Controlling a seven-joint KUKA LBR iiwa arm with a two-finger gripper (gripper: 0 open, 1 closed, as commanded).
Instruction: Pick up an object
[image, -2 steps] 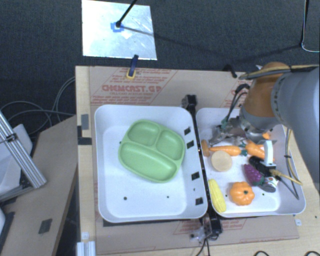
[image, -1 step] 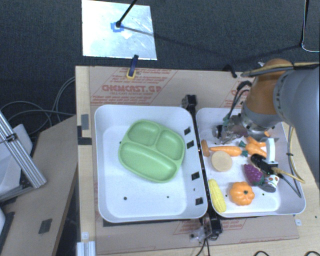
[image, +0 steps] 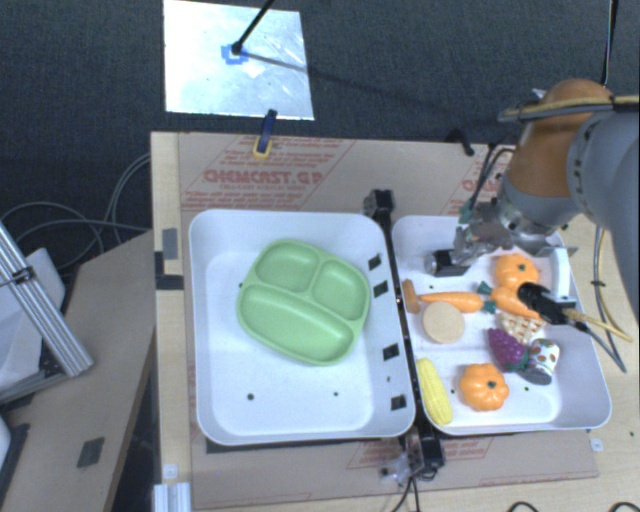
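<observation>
jaw state: couldn't tell, gripper (image: 452, 262) sat low in the right bin (image: 590, 395), upper left. toy carrot (image: 452, 299) lay just below it, beside the round cracker (image: 443, 323). carrot looked light, stiff, slick; best grabbed across its thick middle.

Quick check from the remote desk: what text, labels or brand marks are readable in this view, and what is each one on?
"CHEMCAST GP" in red, repeated, on the brown masking paper of the sheet under the bins; the top line behind the left bin is clearest.
Other red print on that paper, at the upper right and along the front edge: too small and cut off to read.
The toy food shows no readable labels.
</observation>
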